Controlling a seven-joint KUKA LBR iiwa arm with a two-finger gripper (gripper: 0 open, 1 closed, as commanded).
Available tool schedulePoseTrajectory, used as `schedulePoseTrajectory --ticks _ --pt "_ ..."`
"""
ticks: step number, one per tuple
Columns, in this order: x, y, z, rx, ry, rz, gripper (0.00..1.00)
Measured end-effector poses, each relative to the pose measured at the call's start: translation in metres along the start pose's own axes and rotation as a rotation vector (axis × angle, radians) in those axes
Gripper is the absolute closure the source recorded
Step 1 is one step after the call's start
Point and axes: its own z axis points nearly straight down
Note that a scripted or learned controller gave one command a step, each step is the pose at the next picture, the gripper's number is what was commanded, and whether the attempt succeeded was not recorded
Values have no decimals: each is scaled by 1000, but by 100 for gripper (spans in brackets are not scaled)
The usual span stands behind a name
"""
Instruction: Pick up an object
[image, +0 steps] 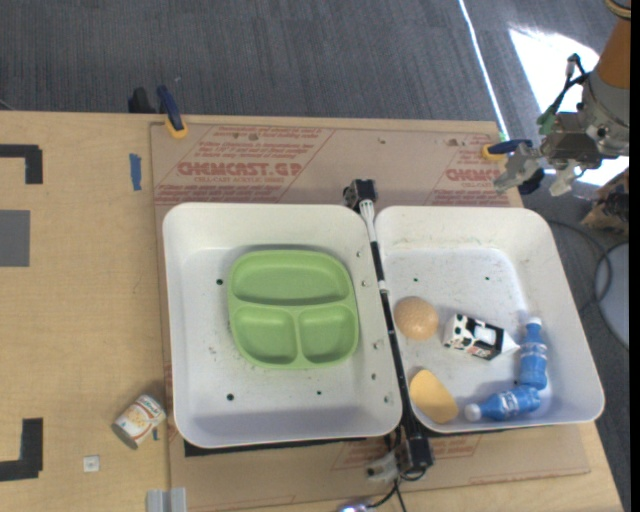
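Nothing had been picked up yet, by the look of it. Well left and below the gripper (545, 170) lay the green tray (293, 307); nearer, below-left, sat a bun (416, 317), a yellow piece (433, 396), a carton (474, 337) and bottles (527, 375). The gripper hovered beyond the right bin (560, 262), touching nothing; I cannot tell how wide it stood

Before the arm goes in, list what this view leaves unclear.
- Gripper: small and cluttered at the right edge; finger state unreadable.
- Arm: cut off by the top right corner.
- Black-and-white object in the right bin: too small to identify.
- Small carton on the bench: label too small to read.
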Motion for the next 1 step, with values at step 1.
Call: schedulePoseTrajectory --ticks 1 --pt "42 -84 118 0 0 -306 0"
